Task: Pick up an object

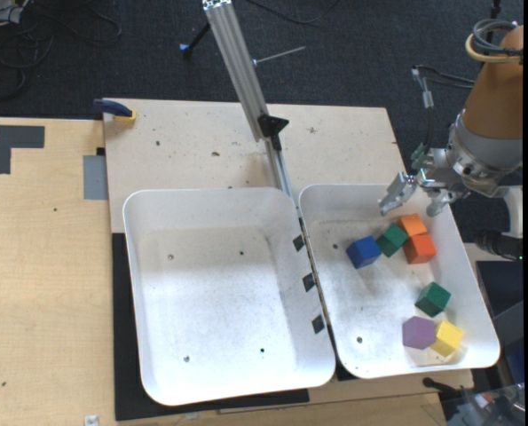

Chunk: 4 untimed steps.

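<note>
Two white bins (pixel 210 327) on a speckled bench (pixel 201 149); gripper (pixel 414 198) spread wide, holding nothing, above orange block (pixel 413 225).

Two bins side by side on bench (pixel 201 140): left bin (pixel 157 216), right bin (pixel 339 207), walls touching along the middle. Slanted rail (pixel 241 69) behind them, rising from the shared wall toward the far edge. Clamp (pixel 113 108) at bench's far left corner.

In right bin: cluster of four blocks (pixel 395 240) toward the far right, touching or just beside one another. Single block (pixel 434 298) nearer, apart. Pair of touching blocks (pixel 432 334) at near right corner. Gripper (pixel 416 198) above far right wall, behind the cluster.
</note>
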{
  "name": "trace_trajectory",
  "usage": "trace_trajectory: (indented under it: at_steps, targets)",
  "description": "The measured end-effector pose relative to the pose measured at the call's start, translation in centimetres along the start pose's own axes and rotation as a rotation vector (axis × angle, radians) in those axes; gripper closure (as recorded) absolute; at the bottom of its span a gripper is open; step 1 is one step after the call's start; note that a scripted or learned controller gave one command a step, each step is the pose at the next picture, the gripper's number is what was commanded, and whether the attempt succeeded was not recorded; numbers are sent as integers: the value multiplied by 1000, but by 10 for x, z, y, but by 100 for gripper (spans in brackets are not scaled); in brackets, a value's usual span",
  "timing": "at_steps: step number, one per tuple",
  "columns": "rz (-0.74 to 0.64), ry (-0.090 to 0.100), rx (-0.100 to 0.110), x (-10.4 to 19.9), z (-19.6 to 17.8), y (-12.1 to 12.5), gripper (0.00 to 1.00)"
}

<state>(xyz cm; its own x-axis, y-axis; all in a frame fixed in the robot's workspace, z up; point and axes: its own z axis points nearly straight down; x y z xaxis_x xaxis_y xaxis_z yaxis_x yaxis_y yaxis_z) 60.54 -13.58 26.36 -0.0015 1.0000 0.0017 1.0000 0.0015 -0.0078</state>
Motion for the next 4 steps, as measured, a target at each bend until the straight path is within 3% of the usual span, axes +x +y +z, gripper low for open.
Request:
trace_trajectory:
  at_steps: [1, 4]
  targets:
    - [0, -1, -5, 0, -3, 1, 0]
    - [3, -1, -4, -1, 172, -10, 0]
